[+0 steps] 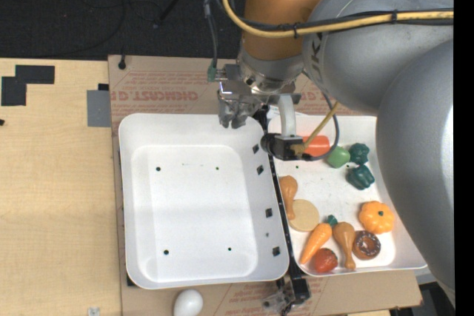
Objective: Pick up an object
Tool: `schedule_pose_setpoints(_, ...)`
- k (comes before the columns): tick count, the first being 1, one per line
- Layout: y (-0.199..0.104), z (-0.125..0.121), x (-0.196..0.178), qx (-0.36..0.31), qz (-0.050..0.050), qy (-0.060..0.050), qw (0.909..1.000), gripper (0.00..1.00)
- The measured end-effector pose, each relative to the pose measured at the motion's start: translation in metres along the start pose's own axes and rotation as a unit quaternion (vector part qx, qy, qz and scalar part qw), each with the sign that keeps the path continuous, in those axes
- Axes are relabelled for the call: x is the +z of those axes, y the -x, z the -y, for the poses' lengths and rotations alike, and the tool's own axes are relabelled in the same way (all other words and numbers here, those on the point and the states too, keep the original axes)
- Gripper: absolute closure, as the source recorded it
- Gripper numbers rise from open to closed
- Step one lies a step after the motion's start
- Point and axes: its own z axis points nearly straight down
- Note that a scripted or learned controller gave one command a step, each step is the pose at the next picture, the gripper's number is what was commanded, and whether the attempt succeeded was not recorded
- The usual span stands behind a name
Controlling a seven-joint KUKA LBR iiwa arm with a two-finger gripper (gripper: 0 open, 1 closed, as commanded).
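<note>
— Where is the gripper (237, 115)?

— Upper middle of the frame, over the far rim of the left bin (133, 196), close to the corner where the two bins meet. It hangs under the grey arm (385, 33), which comes in from the upper right.

— Spread or pressed together?

— I cannot tell; it is dark and seen from above.

— What lies nearest to it?

— The things to pick up are all in the right bin (333, 192), lower right of the gripper and apart from it. Nearest, at the top of that bin, is a red-orange piece (320, 146) touching a light green piece (338, 156). Just right of them is a dark green pepper (359, 153), with a second dark green pepper (361, 176) below it.

— And further down?

— A drumstick (287, 190) lies by the bin's left wall, and a round tan biscuit (304, 215) sits right under it. Below that a carrot (316, 239) slants toward a red tomato (324, 260). Beside the carrot is a second drumstick (344, 239), then a brown doughnut (366, 245). An orange pumpkin (378, 217) sits above the doughnut.

— Anything outside the bins?

— A white ball (189, 302) on the surface (52, 196), at the bottom edge of the frame, just below the left bin's near rim.
</note>
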Motion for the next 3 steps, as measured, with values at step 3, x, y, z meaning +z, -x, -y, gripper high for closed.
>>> schedule_pose_setpoints(3, -0.089, 0.001, -0.129, -0.003, 0.0, 0.001, 1.0, 1.0)
